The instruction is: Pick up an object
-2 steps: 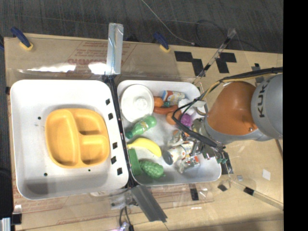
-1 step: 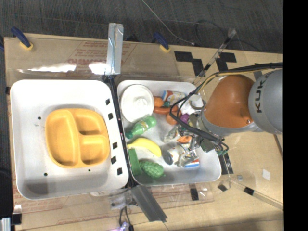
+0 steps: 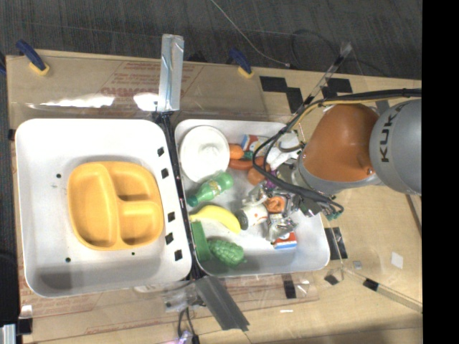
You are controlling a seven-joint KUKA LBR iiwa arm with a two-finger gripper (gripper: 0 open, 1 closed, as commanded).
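The gripper [image 3: 276,205] is low in the right bin [image 3: 315,253], buried in a tangle of small things, and whether its fingers are apart or pinching something I cannot tell, because cables and clutter mask the tips. No single target is marked out, so any item in this bin could be the one to lift; the nearest candidates are a small red, white and blue box [image 3: 285,244] just below the tool and a little orange-and-white piece [image 3: 275,204] right at it. Moving outward, one yellow banana [image 3: 217,218] lies across the middle, touching one green bottle [image 3: 211,188] above it, and one knobbly green fruit [image 3: 224,251] rests near the bottom wall. One white bowl [image 3: 204,151] sits in the upper left corner, with one orange carrot [image 3: 237,151] just beside it. Everything is heaped together here, probably so the arm [image 3: 343,145], entering from the right with its orange band over the bin's edge, has plenty to try for. Across the divider, the left bin [image 3: 36,192] carries a single yellow divided tray [image 3: 115,204], lying flat near its middle, well apart from the action. That makes two bins, one tray, one bowl, one banana
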